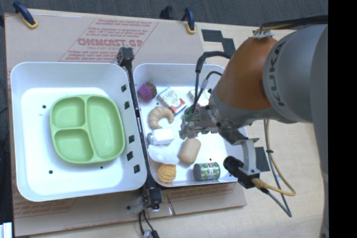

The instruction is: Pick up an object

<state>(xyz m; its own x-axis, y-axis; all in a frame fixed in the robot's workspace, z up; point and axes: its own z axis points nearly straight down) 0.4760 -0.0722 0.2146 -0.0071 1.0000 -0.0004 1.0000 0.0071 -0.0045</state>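
Gripper point(187, 126): low in the right bin point(223, 71); its opening cannot be told (wrist covers it).
Tan potato-like piece point(189, 150): just below the gripper.
White block point(162, 135): just left of it.
Croissant point(160, 115): up-left.
Green can point(207, 171): below-right.

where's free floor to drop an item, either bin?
Left bin: bare strips around the green plate, widest along the near edge. Right bin: crowded with croissant, can and gripper; small bare patch at the far wall.
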